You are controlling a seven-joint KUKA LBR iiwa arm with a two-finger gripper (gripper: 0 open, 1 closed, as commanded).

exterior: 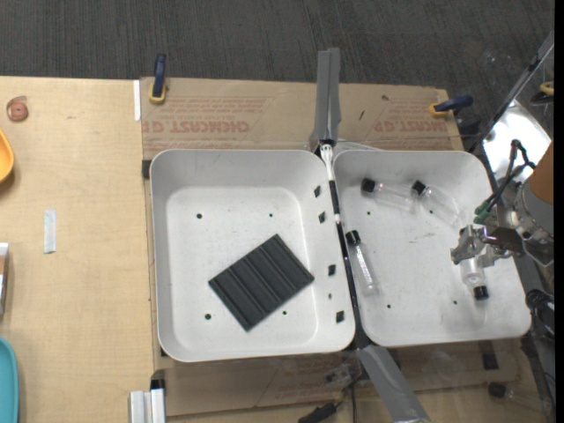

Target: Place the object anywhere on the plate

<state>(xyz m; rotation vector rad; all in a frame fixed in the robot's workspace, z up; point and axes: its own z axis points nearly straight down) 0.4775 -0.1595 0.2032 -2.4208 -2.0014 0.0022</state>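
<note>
A dark grey ribbed plate (261, 282) lies flat and turned at an angle on the floor of the left bin (176, 236). My gripper (474, 252) is low over the right side of the right bin (414, 324), far from the plate. A clear vial (477, 278) with a black cap reaches out from just under the gripper toward the bin's front. Its upper end is hidden by the gripper, so I cannot tell whether it is held or lies on the floor.
Three more clear vials with black caps lie in the right bin: two near the back (392, 194) (434, 199), one along the left wall (361, 264). A raised divider (339, 236) separates the bins. Blue-handled clamps (159, 77) (449, 106) hold the cardboard at the back.
</note>
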